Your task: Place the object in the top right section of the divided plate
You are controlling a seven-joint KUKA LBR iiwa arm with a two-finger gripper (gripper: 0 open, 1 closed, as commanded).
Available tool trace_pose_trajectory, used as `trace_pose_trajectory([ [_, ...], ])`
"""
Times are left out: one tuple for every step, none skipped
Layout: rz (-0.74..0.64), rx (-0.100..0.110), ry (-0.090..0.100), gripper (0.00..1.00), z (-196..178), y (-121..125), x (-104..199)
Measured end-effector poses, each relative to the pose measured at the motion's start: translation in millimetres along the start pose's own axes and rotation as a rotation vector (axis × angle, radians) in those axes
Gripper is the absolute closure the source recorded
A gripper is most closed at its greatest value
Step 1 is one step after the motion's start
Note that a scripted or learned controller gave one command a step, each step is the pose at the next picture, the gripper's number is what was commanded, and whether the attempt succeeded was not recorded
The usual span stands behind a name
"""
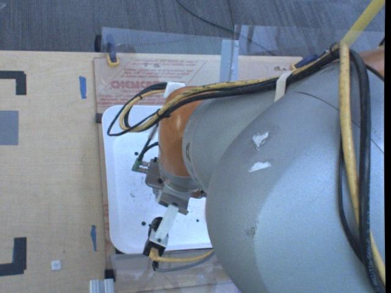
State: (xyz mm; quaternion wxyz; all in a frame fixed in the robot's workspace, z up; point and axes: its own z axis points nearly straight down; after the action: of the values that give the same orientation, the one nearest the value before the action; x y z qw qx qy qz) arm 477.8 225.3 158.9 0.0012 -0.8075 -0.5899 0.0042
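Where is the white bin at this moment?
In the camera view, the white bin lies left of centre on the bench, with its right part hidden under the arm.

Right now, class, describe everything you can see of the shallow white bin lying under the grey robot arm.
The shallow white bin looks like smooth plastic, with a low raised rim and rounded corners. It lies flat on a tan board printed in red, which sits on the pale wooden bench. Small dark specks dot its floor. The grey arm with the orange band hangs over it and hides its right part, so its contents cannot be told.
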Motion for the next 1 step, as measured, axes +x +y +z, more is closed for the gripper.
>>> trace_pose_trajectory([
  [-0.182,-0.006,0.002,1.0,-24.1,20.0,7.1],
])
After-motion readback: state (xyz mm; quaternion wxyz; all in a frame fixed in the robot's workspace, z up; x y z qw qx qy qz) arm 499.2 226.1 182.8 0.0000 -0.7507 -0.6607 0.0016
